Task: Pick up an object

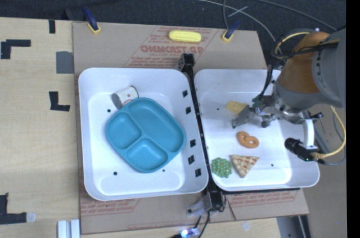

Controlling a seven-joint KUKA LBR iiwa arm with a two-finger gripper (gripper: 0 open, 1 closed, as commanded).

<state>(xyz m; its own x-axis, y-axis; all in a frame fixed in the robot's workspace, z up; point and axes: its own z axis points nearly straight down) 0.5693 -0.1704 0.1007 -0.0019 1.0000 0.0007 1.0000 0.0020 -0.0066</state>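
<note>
Arm: the grey arm (pixel 315 76) with its orange band reaches in from the right, over the right bin's right half.
Hand: the hand (pixel 243 119) sits low in the right bin (pixel 281 175), fingers pointing left; whether they are spread or closed I cannot tell, and nothing is seen between them.
Yellow piece: a small yellow wedge (pixel 234 107) lies on the right bin's floor, just beside the hand's tip on its far-left side; touching or apart, I cannot tell.
Pretzel: a brown pretzel (pixel 247 140) lies near the hand, on its near side, apart from it.
Pizza slice: a triangular slice (pixel 243 164) lies at the near part of the right bin, just right of the green piece.
Green piece: a bumpy green lump (pixel 220 167) sits by the right bin's left wall, near end.
Left bin: the left bin (pixel 95 175) holds a blue divided plate (pixel 145 134) at its middle and a small white cup (pixel 125 96) on its side at the plate's far-left edge.
Tabletop: a yellow corn cob (pixel 184 36) lies on the brown cardboard (pixel 140 45) beyond the bins.
</note>
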